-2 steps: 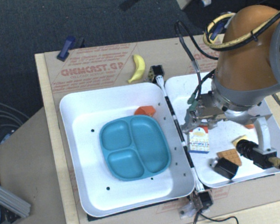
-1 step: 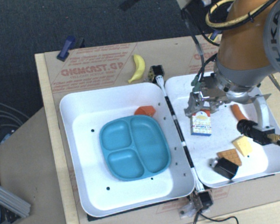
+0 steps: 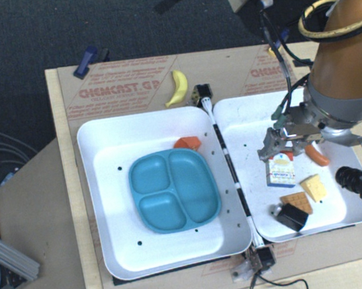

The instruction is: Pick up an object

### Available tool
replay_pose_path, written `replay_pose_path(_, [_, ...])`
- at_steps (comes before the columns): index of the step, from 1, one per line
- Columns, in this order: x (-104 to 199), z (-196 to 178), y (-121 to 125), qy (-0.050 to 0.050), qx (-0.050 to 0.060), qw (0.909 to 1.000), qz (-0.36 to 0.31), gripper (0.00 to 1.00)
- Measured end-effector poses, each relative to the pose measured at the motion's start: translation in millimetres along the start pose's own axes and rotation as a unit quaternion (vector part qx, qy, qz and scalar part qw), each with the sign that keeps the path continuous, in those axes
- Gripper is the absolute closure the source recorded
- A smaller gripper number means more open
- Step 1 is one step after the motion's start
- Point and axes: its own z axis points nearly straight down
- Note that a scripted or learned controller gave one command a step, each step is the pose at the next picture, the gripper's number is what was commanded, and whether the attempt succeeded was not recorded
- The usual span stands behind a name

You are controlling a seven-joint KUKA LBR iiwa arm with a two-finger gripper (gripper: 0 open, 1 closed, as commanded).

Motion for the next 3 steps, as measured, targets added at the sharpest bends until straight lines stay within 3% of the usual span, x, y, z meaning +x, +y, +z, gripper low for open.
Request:
replay_pose_path(1, [-39,28,41,0.000,-0.001,1.0000,0.000,1.00])
replay_pose_path(2, [-77,28,-1,0.000,0.001,1.0000,0.000,1.00])
replay_pose_path(3, [20,54,1,0.001,0.001,1.0000,0.000,1.00])
